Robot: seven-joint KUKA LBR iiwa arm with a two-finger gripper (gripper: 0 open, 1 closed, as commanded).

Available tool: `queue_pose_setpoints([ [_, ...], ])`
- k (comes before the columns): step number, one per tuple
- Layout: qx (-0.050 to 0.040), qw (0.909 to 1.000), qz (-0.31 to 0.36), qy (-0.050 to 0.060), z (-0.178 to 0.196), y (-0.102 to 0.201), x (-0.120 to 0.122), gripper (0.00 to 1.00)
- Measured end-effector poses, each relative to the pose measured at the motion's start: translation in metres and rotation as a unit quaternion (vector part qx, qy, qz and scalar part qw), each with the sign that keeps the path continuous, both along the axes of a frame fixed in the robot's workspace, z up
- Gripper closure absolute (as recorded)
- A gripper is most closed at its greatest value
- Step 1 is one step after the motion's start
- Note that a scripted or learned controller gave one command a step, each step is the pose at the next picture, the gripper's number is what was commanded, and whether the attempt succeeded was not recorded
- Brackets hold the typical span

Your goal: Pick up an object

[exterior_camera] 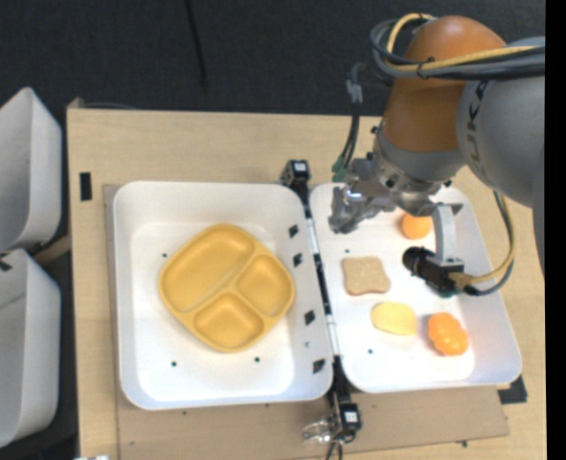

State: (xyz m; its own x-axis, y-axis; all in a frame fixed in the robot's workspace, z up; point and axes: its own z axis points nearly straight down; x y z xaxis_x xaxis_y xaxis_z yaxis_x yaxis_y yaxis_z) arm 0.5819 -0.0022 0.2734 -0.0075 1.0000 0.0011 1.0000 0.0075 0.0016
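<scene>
1. Nearest us, at the front edge of the wooden desk (215, 429), we see a small metal clip (326, 431) below the seam between the two bins.
2. In the right bin (484, 362), closest to its front wall, we find an orange rounded piece (447, 333) and, just beside it on the left, a pale yellow piece (395, 318).
3. A little farther back lies a tan, bread-like slice (365, 275), apart from the yellow piece.
4. In the left bin (139, 353) we see a yellow divided tray (227, 287) with three compartments, lying flat near the middle.
5. Farther back in the right bin, a second small orange piece (417, 226) sits partly under the arm (436, 84).
6. The claw (345, 214) hangs over the rear left part of the right bin, near the seam; we see nothing between its fingers, and we cannot tell whether it is released or clenched.
7. A black cabled part (434, 270) on the wrist hangs over the bin between the orange pieces.
</scene>
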Motion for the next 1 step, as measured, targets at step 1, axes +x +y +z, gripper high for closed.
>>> queue_pose_setpoints([
  [1, -0.0008, 1.0000, -0.001, 0.000, -0.0084, 0.0611, 0.0053, 1.00],
])
